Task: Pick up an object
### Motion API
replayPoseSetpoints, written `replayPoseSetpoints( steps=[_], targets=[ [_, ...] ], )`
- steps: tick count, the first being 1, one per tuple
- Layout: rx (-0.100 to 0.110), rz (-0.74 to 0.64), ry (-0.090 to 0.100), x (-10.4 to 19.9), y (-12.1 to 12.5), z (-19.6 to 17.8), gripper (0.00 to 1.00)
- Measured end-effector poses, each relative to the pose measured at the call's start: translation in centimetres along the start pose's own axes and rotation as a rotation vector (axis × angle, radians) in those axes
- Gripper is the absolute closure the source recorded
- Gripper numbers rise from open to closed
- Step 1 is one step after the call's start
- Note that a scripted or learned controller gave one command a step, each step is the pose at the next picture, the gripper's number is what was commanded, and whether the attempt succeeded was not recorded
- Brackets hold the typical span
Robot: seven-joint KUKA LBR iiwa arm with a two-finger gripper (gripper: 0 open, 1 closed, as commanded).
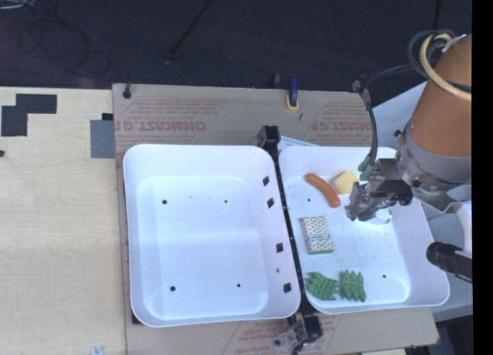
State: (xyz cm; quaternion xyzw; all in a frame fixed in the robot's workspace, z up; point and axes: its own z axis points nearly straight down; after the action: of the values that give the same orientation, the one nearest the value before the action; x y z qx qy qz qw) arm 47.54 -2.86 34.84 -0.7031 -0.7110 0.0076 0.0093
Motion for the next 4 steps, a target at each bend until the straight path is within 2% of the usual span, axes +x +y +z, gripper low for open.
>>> replayPoseSetpoints(
  steps=[4],
  targets=[
    [0.011, -0.030, -0.001, -0.1, -0.1, -3.6, 1.00]
  ],
)
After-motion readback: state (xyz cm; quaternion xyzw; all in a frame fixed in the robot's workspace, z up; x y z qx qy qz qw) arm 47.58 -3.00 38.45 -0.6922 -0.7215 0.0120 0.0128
